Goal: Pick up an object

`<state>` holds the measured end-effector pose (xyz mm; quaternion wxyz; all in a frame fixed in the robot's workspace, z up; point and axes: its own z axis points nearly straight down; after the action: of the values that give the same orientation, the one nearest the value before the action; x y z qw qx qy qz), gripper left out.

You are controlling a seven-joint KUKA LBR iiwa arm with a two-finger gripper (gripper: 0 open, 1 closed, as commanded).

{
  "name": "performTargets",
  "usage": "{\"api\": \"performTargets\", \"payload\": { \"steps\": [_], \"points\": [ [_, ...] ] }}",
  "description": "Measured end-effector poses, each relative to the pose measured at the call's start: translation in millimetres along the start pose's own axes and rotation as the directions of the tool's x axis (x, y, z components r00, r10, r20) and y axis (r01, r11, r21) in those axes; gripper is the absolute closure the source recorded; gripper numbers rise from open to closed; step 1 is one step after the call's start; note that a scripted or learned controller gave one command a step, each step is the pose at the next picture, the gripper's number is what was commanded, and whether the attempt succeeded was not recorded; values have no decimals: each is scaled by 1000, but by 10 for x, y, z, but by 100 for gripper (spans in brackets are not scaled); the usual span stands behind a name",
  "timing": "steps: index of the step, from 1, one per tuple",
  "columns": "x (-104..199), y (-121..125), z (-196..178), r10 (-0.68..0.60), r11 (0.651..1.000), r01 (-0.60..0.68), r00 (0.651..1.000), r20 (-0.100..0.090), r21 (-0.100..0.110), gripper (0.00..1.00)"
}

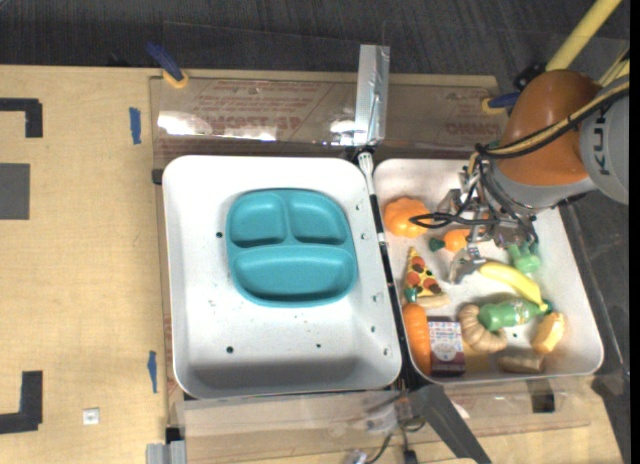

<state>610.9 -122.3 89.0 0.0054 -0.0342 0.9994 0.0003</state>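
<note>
Camera view: smooth curved banana (512,282) beside claw (472,250).

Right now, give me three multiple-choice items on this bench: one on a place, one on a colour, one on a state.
1. The end effector is above:
A. the left bin
B. the right bin
C. the cardboard

2. The divided plate is:
A. teal
B. red
C. yellow

3. The banana is:
A. on the plate
B. lying among the toys in the right bin
C. on the floor

Key: B, it hangs over the toy food; A, teal against the white left bin; B, it lies beside the green toy.
</note>
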Motion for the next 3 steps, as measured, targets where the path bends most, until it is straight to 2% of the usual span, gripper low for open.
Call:
{"api": "performTargets", "payload": {
  "steps": [1, 2, 3],
  "points": [
    [-47, -4, -145, -1, 1000, 1, 1000, 17, 4, 100],
    [-604, -123, -1290, -99, 995, 99, 995, 7, 4, 100],
    [-420, -572, -132, -156, 988, 156, 988, -11, -4, 100]
  ]
}}
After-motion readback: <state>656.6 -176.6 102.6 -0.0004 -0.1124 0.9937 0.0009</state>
